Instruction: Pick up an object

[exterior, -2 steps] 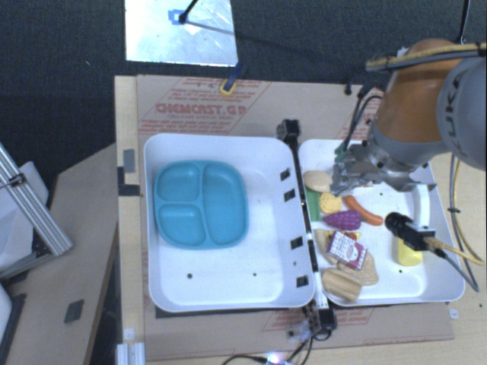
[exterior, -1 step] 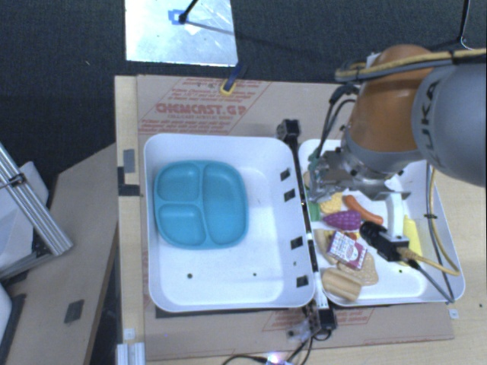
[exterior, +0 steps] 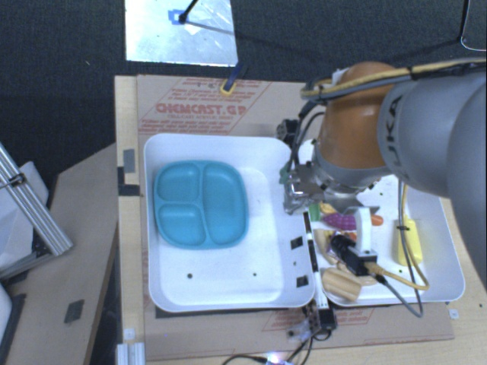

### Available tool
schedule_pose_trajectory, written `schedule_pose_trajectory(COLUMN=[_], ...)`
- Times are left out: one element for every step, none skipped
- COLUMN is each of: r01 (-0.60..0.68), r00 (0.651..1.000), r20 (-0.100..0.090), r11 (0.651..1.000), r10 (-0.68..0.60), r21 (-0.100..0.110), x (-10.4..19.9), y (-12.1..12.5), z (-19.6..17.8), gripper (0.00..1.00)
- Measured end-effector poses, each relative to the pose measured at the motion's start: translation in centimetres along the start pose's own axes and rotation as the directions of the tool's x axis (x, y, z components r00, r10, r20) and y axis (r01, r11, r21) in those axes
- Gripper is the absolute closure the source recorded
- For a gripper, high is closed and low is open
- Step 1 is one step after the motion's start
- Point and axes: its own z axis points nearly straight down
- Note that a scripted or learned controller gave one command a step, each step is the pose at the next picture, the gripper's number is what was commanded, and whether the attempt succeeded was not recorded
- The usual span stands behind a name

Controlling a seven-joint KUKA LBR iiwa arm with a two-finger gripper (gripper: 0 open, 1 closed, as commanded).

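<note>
- The counter [exterior: 84, 204] is pale wood, set on dark carpeted floor [exterior: 53, 52].
- A flat sheet of brown cardboard [exterior: 198, 109] with red print lies on the counter, under both bins.
- The left white bin [exterior: 221, 295] sits on the cardboard, touching the right bin along its edge.
- The right white bin [exterior: 445, 276] lies beside it, partly covered by the arm.
- A shiny metal plate [exterior: 152, 21] lies on the floor beyond the cardboard.

Cardboard sheet [exterior: 199, 109] with red print lies under both bins. Metal plate [exterior: 179, 20] sits on dark carpet [exterior: 61, 52] beyond it.
</note>
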Motion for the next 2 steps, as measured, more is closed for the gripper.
schedule_pose_trajectory(r01=[-0.002, -0.007], r00=[1.0, 1.0], r20=[0.001, 0.002], r11=[1.0, 1.0], r10=[0.002, 0.007], r21=[-0.004, 0.0], x=[0.4, -0.1], y=[-0.9, -1.0], z=[-1.3, 0.0], gripper=[1.0, 1.0])
